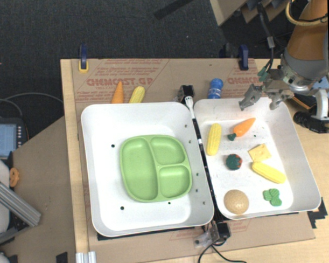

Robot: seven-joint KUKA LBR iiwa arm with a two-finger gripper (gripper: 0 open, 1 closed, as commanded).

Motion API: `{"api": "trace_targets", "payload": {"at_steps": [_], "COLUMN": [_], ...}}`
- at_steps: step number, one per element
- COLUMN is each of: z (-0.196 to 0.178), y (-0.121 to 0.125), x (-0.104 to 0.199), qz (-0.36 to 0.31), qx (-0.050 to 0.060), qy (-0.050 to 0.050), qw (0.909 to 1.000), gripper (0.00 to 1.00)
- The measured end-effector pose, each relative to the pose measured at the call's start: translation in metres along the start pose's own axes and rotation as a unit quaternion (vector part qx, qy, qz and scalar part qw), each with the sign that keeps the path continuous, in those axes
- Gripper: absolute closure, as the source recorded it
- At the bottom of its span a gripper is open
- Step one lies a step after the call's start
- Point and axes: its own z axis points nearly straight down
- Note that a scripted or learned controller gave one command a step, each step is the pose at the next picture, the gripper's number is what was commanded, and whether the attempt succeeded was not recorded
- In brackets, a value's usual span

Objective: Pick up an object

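Behind the left bin: an orange carrot-shaped toy (117, 93) and a yellow corn-shaped toy (137, 94) lie side by side on the brown board (74, 158).
Left bin (97, 125): holds a green divided plate (155, 167) with three compartments, sitting about in its middle.
Between the bins, at the back: a blue bottle (215, 88) on the board, near the right bin's far edge.
Right bin (300, 172): corn cob (213, 139) near the left wall, orange carrot (242, 126) just right of it, dark green and red ball (233, 161) below.
Right bin, front: tan round bun (236, 201), green leafy piece (272, 197), yellow wedge (259, 152) touching a yellow banana-like piece (269, 172).
Gripper (263, 98): over the bin's far edge, above the carrot, fingers spread apart, nothing between them.
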Motion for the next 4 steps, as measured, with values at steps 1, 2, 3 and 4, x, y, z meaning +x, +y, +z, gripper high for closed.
{"api": "trace_targets", "payload": {"at_steps": [1, 2, 3, 4], "z": [0.137, 0.117, 0.027, 0.029], "y": [0.018, 0.021, -0.040, -0.047], "x": [-0.013, -0.013, -0.010, 0.064], "qz": [0.000, -0.001, 0.001, -0.003], "qx": [0.004, -0.003, -0.003, 0.001], "qy": [0.000, -0.001, -0.001, 0.002], "qw": [1.0000, 1.0000, 1.0000, 1.0000], "gripper": [0.00, 1.00, 1.00, 1.00]}}
